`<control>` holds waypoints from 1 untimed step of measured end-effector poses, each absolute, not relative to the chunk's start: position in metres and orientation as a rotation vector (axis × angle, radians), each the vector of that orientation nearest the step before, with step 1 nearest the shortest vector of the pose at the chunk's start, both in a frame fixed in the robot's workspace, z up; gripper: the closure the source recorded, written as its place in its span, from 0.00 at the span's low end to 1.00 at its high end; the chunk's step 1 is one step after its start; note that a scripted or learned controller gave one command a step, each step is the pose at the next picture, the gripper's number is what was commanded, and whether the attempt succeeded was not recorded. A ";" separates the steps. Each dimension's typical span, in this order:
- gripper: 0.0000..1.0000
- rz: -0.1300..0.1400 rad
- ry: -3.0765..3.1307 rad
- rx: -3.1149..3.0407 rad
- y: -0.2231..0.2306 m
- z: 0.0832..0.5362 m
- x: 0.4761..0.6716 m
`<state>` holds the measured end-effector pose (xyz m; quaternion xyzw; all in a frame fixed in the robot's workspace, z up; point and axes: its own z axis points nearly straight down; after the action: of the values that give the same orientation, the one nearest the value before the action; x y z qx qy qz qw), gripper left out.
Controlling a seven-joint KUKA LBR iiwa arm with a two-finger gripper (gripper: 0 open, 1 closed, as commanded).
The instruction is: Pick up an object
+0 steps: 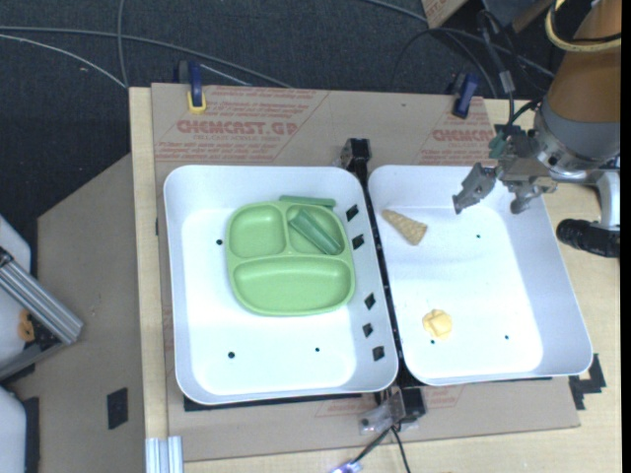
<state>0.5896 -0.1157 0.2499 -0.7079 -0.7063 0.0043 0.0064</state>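
Note:
A tan cone-shaped piece [406, 226] lies in the upper left part of the right bin [532, 294]. A small yellow object [437, 323] rests lower down in the same bin. My gripper [491, 195] hangs over the bin's upper right area, to the right of the cone and apart from it. Its two grey fingers [466, 195] are spread with nothing between them. The left bin [197, 313] bears a green divided plate [286, 264] with a darker green piece [317, 229] lying in its upper right compartment.
Black clips [357, 154] join the two bins along the middle seam. Blue clamps [196, 85] hold the brown board at the back. Cables run across the dark floor behind. A black handle [592, 236] sticks out at the right.

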 end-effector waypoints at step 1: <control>0.00 0.000 -2.220 -2.220 -0.115 0.257 0.592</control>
<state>0.5918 -0.1154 0.2574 -0.7070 -0.7072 0.0001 0.0010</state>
